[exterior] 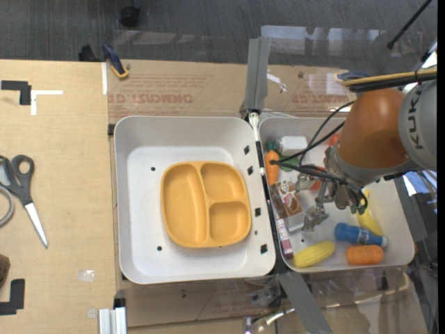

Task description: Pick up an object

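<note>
light wooden worktop [55, 186] carries two shallow white bins. left white bin [132, 207] holds a yellow three-compartment plastic plate [206, 203], lying flat at centre. grey arm with orange band [372, 134] reaches over the right white bin [396, 252]; end effector [316, 214] low inside it, grip state cannot tell. near it: yellow toy corn cob [313, 254], blue toy bottle [358, 234], orange toy carrot [364, 255]. grey-handled scissors [26, 195] lie at the worktop's left.

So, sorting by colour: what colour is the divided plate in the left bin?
Yellow-orange plate, plain, seen in the camera view.
</note>
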